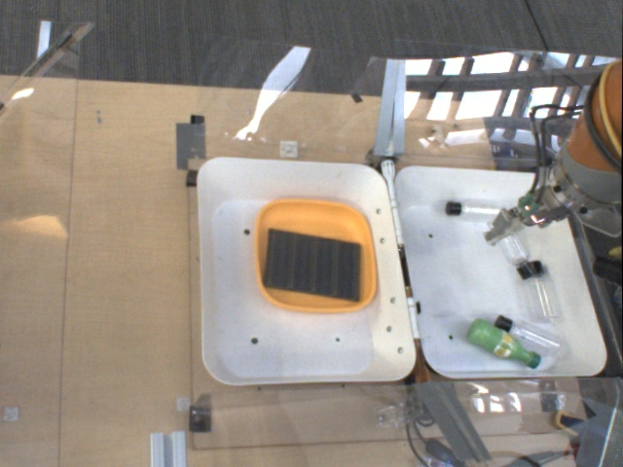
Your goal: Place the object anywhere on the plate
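Observation:
An orange plate [315, 220] sits in the left white bin [234, 339]. A dark grey ridged rectangular block [313, 265] lies flat on the plate's middle. In the right white bin [428, 290] lie a green bottle [501, 343], a clear vial with a black cap [465, 208] at the back, another capped vial [535, 282] on the right, and a third [531, 336] beside the green bottle. My gripper [502, 228] hangs over the right bin's back half, just right of the rear vial and above the right-hand vial. Nothing shows between its fingers.
A raised divider [399, 251] separates the two bins. A metal post [390, 105] stands behind the bins' joint. The arm's orange band [589, 144] sits at the right edge. Wooden bench top [97, 261] stretches to the left.

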`<state>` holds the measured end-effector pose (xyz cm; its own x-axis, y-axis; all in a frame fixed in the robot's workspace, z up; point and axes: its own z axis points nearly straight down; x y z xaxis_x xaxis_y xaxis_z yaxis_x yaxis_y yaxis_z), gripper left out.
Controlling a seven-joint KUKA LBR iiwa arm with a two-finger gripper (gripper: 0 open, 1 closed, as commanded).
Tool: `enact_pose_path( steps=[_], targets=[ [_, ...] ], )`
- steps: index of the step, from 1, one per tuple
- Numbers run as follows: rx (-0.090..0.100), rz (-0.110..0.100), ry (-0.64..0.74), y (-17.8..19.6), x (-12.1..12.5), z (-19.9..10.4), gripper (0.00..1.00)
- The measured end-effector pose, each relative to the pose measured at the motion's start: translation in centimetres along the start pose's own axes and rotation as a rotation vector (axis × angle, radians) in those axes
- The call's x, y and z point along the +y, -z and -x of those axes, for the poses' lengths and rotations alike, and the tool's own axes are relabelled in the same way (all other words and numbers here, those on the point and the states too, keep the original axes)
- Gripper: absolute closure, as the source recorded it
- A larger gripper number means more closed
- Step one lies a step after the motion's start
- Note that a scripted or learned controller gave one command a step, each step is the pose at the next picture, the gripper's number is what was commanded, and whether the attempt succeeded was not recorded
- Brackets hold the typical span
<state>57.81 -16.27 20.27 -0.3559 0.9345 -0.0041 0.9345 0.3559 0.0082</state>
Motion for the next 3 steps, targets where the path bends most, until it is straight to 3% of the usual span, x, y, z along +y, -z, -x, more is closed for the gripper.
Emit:
enact_pose_path(
  steps=[1,2,3],
  targets=[
    [0.001,-0.003,0.179,-7.4,-9.9,0.8,1.00],
    [-0.004,0.004,0.178,-6.3,-9.6,0.9,1.00],
    [0.001,-0.002,0.312,-4.3,-7.6,-5.1,1.00]
  ],
)
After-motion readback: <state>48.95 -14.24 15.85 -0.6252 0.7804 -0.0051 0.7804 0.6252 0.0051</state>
